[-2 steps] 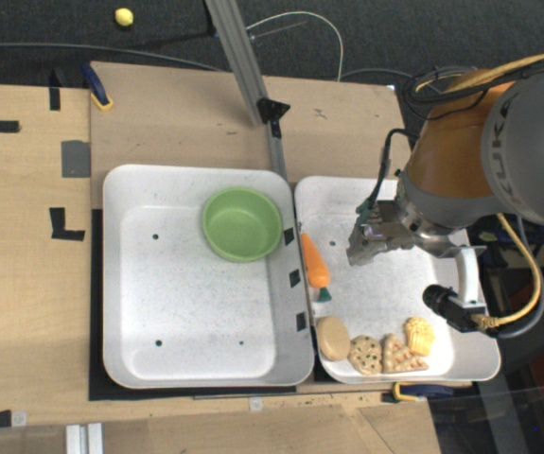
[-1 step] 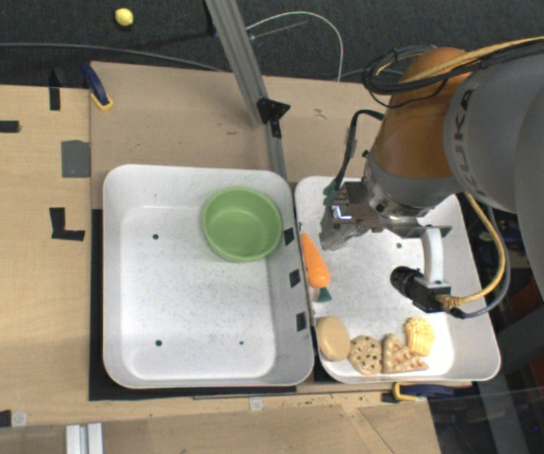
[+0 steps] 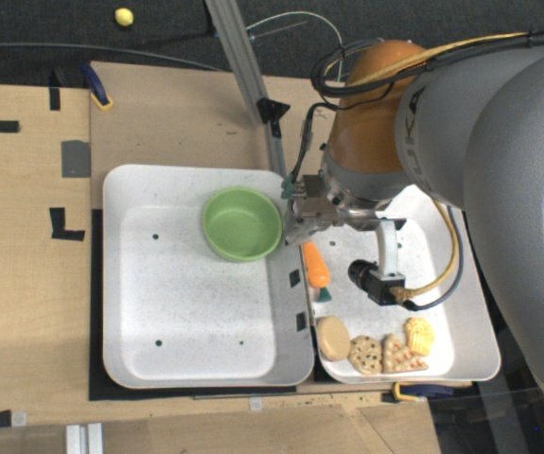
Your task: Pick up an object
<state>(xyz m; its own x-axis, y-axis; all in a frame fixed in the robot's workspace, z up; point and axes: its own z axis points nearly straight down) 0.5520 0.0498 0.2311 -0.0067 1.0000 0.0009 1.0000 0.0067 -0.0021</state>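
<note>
A green bowl [image 3: 242, 223] sits upright in the left bin [image 3: 139, 348], near its far right corner. An orange carrot with a green tip [image 3: 317, 266] lies in the right bin [image 3: 470, 348] beside the divide. My gripper [image 3: 302, 220] hangs low over the rims where the two bins meet, between the bowl's right rim and the top of the carrot. The wrist and orange band [image 3: 371, 112] hide its underside. I see nothing held in it.
At the front of the right bin lie a tan bun [image 3: 332, 337], a spotted cookie [image 3: 365, 353], a pink-and-tan piece [image 3: 397, 356] and a yellow piece [image 3: 419, 335]. A grey pole [image 3: 238, 45] slants in from behind. A black cabled part [image 3: 371, 280] hangs from the arm.
</note>
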